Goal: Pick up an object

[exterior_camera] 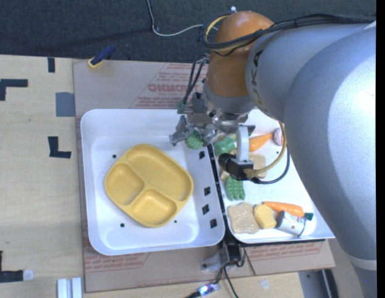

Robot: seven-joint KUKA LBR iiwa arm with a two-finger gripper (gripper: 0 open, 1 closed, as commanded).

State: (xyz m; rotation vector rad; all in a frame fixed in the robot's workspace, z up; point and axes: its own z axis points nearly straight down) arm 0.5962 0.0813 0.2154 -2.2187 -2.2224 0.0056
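We see a small green toy (pixel 194 141) at the far end of the divide between the bins, right under the gripper (pixel 191 132), its shape partly hidden.

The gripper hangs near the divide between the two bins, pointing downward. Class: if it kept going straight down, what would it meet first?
Most likely the small green object just under the gripper, at the left bin's right edge. Depth is hard to judge from this slanted view, so it might instead meet the rim between the bins.
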